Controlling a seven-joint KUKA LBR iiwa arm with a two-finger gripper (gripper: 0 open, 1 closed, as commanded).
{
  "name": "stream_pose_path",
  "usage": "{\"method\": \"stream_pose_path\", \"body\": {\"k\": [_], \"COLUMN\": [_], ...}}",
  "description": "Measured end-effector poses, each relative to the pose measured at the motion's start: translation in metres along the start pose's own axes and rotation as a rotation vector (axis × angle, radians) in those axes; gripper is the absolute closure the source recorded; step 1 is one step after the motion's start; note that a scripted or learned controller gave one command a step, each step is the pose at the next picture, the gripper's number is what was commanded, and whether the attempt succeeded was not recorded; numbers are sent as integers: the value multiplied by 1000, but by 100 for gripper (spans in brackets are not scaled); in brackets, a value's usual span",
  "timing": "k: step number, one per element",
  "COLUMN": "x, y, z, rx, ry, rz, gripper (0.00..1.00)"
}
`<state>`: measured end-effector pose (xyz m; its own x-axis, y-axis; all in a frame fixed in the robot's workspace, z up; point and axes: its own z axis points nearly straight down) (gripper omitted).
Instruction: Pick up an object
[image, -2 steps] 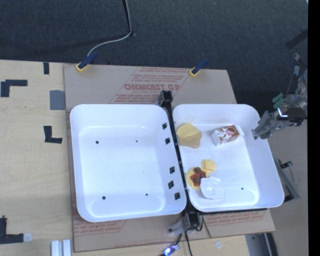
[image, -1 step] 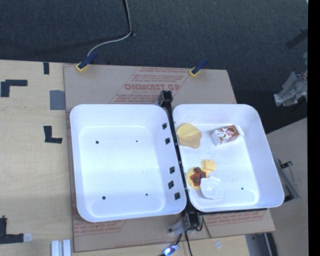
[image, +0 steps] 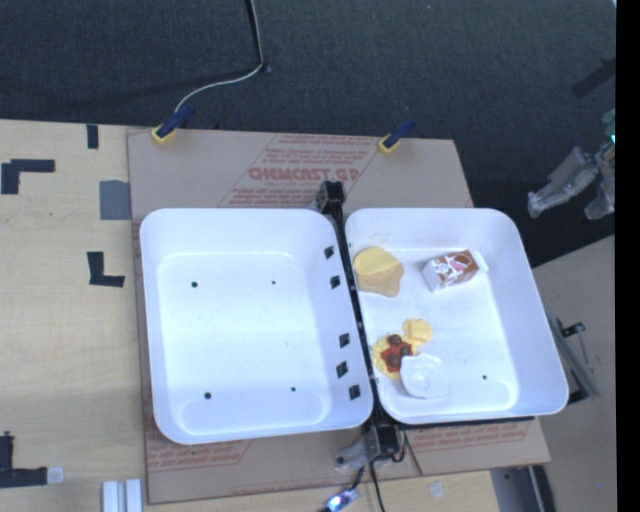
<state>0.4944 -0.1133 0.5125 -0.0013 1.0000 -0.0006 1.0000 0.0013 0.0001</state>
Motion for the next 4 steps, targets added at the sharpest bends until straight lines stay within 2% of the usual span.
{"method": "stream_pose_path", "body": {"k": [1, 2, 3, 4], "x": [0, 0, 0, 85], "y": [1, 0, 1, -12], "z": [-10, -10, -20, 128], "rx": [-1, 0, -1, 17], "ry": [-1, -1, -1, 3], "rz": [-1, -1, -2, -7], "gripper": [100, 0, 100, 100]}}
